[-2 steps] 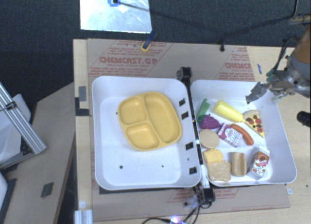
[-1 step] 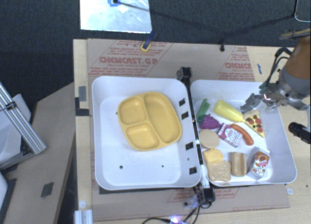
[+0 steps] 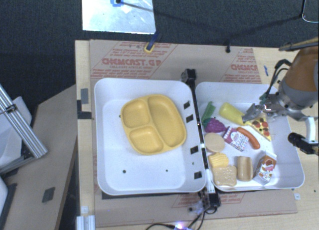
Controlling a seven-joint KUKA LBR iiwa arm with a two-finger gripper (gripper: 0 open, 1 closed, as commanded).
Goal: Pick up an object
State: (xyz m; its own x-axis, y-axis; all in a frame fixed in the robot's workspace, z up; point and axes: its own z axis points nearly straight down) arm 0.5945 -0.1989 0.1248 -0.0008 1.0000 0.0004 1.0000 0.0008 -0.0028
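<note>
The right bin (image 3: 294, 174) holds several toy foods. Among them are a yellow piece (image 3: 230, 113), a green piece (image 3: 207, 110), purple grapes (image 3: 214, 124), a pizza slice (image 3: 262, 126), a red sausage (image 3: 248, 137) and a pink-and-white packet (image 3: 233, 138). Nearer the front lie a round tan biscuit (image 3: 215, 142), a yellow cheese block (image 3: 218, 160), a slice of toast (image 3: 225, 175), a brown bread roll (image 3: 243, 168) and a small red-and-white carton (image 3: 266, 168). My gripper (image 3: 255, 111) hangs low over the bin's far right part. It sits between the yellow piece and the pizza slice, just above the slice's upper edge.
The left bin (image 3: 112, 174) holds a yellow divided plate (image 3: 152, 123). A black hinge strip (image 3: 197, 139) runs between the bins. My grey arm with its orange band (image 3: 301, 77) comes in over the right bin's far right corner. Cardboard lies under both bins.
</note>
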